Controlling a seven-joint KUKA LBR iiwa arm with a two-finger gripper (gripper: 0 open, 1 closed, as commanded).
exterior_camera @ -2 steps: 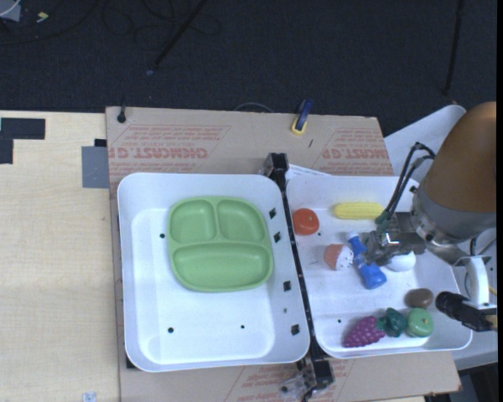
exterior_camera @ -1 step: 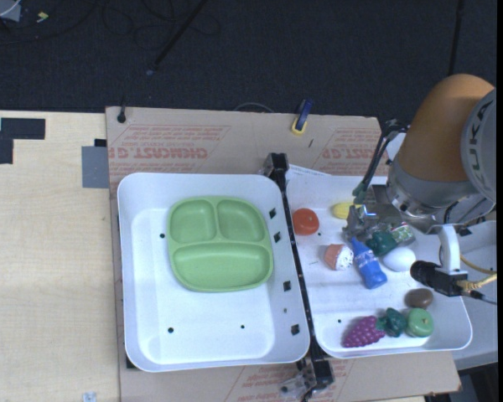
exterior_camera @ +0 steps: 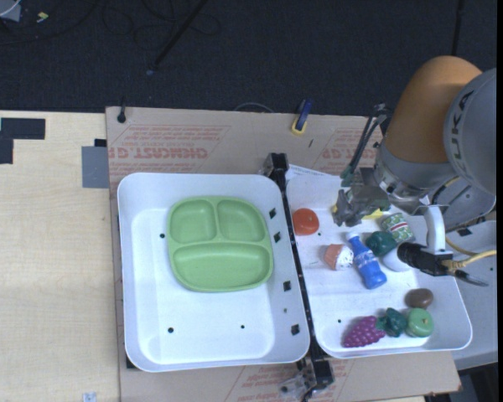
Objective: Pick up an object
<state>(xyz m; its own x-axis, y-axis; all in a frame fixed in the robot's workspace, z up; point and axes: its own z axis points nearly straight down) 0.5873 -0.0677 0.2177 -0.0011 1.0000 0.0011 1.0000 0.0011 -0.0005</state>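
One two-finger gripper [exterior_camera: 347, 213] near right white bin's [exterior_camera: 461, 329] far edge, finger state unclear, just beside round orange-red plastic tomato [exterior_camera: 305, 220].

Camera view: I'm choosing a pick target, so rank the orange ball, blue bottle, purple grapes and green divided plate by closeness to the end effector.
1. Orange ball, just to the camera's left of the end effector.
2. Blue bottle, below it in the right bin.
3. Green divided plate, in the left bin, and purple grapes, at the right bin's near edge: too close to call.
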